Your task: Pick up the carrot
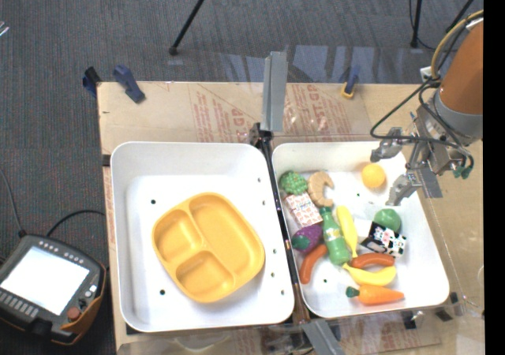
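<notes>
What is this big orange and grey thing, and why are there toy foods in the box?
That is a robot arm, seen by one camera looking down from above. It reaches in from the right. At its tip is the end effector, the part it grabs things with; it hangs over the top right corner of the right bin and holds nothing.

Two white bins sit side by side on a bench. The left bin holds a yellow tray with three sections. The right one holds toy foods: a lemon, broccoli, a banana, a green bottle and more. The carrot it should pick up lies near the bin's front edge, not yet touched.
</notes>
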Robot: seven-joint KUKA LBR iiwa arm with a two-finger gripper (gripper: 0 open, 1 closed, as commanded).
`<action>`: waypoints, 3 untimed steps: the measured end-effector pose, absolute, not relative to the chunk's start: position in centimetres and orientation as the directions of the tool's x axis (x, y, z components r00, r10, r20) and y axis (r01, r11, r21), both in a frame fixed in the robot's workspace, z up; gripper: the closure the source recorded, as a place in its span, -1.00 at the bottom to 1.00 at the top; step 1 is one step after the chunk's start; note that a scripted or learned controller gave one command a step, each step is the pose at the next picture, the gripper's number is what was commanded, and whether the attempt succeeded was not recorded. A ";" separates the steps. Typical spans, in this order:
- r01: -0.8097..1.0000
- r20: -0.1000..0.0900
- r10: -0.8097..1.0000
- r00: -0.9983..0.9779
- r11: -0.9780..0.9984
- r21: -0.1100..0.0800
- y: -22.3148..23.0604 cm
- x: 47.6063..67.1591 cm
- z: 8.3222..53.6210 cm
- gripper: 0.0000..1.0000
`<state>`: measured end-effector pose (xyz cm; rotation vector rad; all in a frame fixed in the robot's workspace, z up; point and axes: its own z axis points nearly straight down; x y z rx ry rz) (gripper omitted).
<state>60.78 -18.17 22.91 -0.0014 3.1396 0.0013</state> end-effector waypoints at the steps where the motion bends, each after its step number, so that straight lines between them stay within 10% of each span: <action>1: -0.220 -0.003 -0.220 -0.975 0.975 0.001 -16.9 64.5 19.4 -1.00; 2: -0.154 -0.015 -0.155 -0.988 0.988 -0.006 -21.2 64.7 29.7 -1.00; 3: -0.199 0.009 -0.199 -0.980 0.980 0.008 -20.7 64.2 14.4 -1.00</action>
